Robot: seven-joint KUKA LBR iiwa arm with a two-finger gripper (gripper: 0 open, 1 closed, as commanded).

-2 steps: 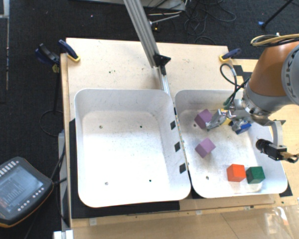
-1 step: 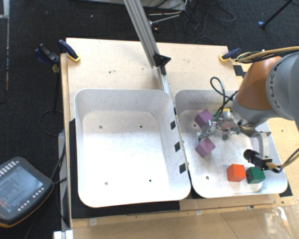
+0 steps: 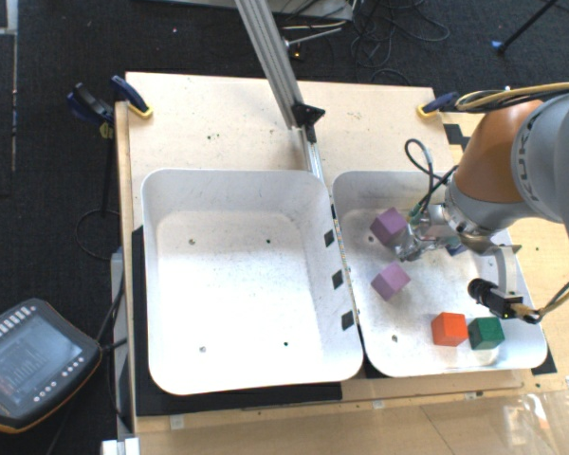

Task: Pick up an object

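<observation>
Camera view, claw [image 3: 412, 245] beside upper purple cube [image 3: 389, 226] (grip state unclear), orange cube [image 3: 449, 329], green cube [image 3: 486, 332] near bin's front rim [image 3: 455, 370]

We look down from one fixed camera set high above the desk [image 3: 218, 112], tilted so its far edge sits toward the top. Both white bins [image 3: 171, 207] fit in view with dark floor [image 3: 47, 27] around, and the arm [image 3: 522, 159] enters from our right.
</observation>
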